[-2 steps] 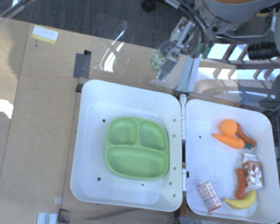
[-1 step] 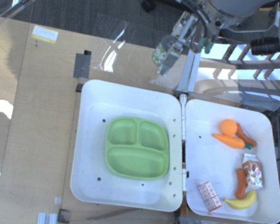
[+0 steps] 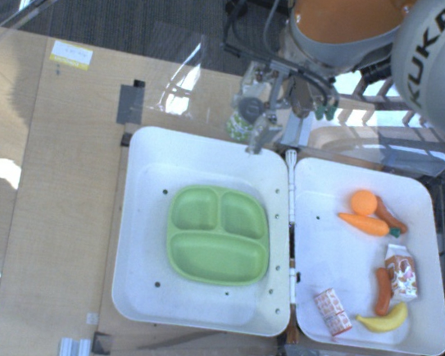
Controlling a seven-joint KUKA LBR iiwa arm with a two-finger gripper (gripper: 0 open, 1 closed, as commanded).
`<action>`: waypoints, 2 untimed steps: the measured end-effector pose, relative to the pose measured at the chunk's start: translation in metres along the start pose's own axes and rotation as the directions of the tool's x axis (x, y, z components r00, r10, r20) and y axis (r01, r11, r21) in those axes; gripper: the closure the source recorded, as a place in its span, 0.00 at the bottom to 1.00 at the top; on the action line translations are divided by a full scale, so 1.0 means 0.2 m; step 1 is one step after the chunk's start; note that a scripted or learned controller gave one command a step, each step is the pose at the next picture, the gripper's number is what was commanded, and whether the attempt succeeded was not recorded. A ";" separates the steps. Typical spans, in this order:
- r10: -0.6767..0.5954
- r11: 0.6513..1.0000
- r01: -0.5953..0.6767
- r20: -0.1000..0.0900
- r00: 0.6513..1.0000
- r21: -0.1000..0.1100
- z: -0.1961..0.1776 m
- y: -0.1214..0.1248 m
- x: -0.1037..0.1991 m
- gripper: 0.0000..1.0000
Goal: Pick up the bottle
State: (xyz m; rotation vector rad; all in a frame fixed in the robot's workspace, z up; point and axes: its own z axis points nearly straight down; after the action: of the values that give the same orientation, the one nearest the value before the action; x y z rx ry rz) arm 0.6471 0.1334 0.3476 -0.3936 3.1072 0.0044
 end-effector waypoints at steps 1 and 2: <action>-0.392 0.920 0.392 0.001 0.920 -0.002 0.26 0.38 -0.16 1.00; -0.853 0.522 0.853 0.004 0.522 -0.001 0.37 0.41 -0.16 1.00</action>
State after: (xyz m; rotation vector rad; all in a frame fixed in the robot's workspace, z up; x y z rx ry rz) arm 0.6575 0.2204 0.2740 -1.8603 2.5166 0.0013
